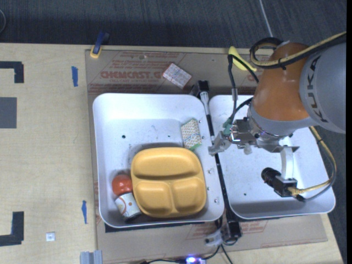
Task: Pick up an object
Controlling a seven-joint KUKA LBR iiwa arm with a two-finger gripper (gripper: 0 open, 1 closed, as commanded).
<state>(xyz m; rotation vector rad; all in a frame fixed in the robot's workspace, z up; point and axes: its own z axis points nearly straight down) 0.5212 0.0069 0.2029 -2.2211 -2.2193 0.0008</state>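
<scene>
Hovering over the right bin [308, 202], the arm's orange-banded wrist hides most of the gripper [220, 143], which hangs at the divide between the two bins. Whether the jaws are spread or pressed together, cannot tell; nothing visible between them.

Candidates to pick all lie in the left bin [104, 125]: a yellow sectioned tray [168, 180], moulded plastic, smooth, rounded corners, three shallow wells; a small patterned packet [191, 132], flat and soft-looking, lying near the divide; a red-and-white ball-like toy [124, 194] wedged in the lower corner, touching the tray.

Risks, as I judge them: gripper sits right above the adjoining bin rims, so a straight descent may strike the rims rather than an object. Tray looks too broad and slick for a two-finger pinch except at its lip. Packet is thin, lies flat, may slip. Toy is crowded by tray and wall, leaving little room for fingers. Dangling cable [308, 188] could snag.

Worktop [44, 147] pale wood with blue tape marks.
</scene>
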